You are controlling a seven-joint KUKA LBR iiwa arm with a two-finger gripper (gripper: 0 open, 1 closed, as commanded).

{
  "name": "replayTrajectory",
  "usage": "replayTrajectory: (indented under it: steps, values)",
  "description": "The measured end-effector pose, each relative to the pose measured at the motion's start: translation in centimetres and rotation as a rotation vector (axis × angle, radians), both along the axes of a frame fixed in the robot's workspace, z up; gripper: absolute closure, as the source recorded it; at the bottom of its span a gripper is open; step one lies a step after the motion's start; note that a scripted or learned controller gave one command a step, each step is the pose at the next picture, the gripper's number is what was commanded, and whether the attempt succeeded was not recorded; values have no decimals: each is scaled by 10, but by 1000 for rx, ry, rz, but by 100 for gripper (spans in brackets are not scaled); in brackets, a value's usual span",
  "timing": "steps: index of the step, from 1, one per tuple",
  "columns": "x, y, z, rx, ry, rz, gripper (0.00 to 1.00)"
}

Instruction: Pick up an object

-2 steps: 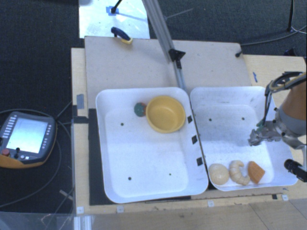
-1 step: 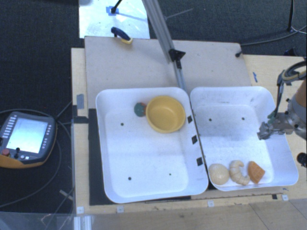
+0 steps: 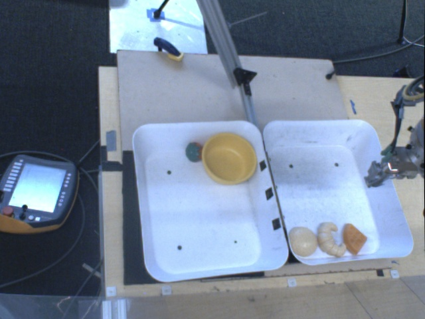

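A yellow bowl (image 3: 229, 158) sits at the back right of the left bin (image 3: 199, 244), with a small dark green ball (image 3: 193, 151) touching its left side. In the right bin (image 3: 319, 178), along the front wall, lie a cream rounded object (image 3: 303, 241), a pale curled piece (image 3: 329, 238) and an orange wedge (image 3: 354, 238). My gripper (image 3: 384, 171) hangs over the right bin's right rim, well behind those three objects, with nothing seen in it.
A slanted metal pole (image 3: 222, 35) crosses the back of the bench down to the bins' shared corner. A teach pendant (image 3: 36, 193) lies on the floor at the left. A blue and yellow clamp (image 3: 167, 48) rests at the bench's back edge.
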State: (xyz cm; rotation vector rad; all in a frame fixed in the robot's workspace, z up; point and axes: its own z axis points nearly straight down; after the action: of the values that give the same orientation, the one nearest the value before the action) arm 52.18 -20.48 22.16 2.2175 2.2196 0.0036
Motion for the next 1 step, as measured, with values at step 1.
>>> replayTrajectory:
  steps: [1]
  values:
    - [-3, 0, 62, 0, -2, 0, 100]
